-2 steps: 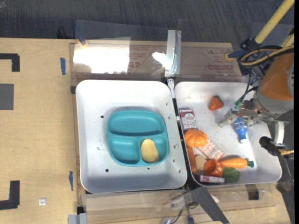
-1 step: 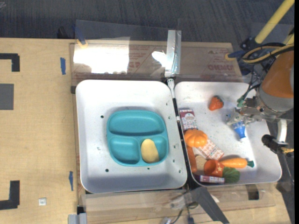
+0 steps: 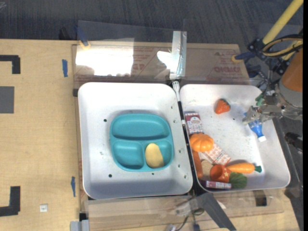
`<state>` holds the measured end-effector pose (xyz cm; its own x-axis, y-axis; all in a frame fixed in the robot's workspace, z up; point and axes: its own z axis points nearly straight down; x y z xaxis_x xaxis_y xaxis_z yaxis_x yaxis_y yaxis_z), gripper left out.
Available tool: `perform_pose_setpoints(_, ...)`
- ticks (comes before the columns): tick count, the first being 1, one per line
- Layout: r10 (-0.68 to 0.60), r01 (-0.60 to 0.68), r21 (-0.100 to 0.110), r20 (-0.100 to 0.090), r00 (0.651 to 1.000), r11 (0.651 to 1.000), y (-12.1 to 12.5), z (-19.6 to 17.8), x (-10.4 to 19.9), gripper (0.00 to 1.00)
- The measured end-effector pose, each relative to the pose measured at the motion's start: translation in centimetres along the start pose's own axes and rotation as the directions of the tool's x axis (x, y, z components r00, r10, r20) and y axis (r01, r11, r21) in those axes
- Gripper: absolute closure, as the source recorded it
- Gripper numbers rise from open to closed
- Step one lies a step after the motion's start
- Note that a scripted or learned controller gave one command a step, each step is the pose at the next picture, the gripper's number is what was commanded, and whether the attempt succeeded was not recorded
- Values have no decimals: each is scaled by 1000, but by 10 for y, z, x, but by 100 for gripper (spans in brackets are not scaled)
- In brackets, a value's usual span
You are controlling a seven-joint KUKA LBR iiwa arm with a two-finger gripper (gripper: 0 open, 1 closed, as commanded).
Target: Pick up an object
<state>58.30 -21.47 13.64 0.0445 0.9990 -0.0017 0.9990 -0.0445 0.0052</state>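
Hovering at the right bin's far-right edge, your gripper sits above a blue object; jaw state hard to tell. Strawberry lies nearby, untouched.

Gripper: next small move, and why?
Probably shift left toward the strawberry. The gripper sits at the right bin's right side with nothing visible between its fingers, and the strawberry lies apart from the other toys, the easiest pick.
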Motion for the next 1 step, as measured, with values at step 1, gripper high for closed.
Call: perform_pose_setpoints(1, 164, -164, 1, -2, 986, 986, 82, -58, 83, 100)
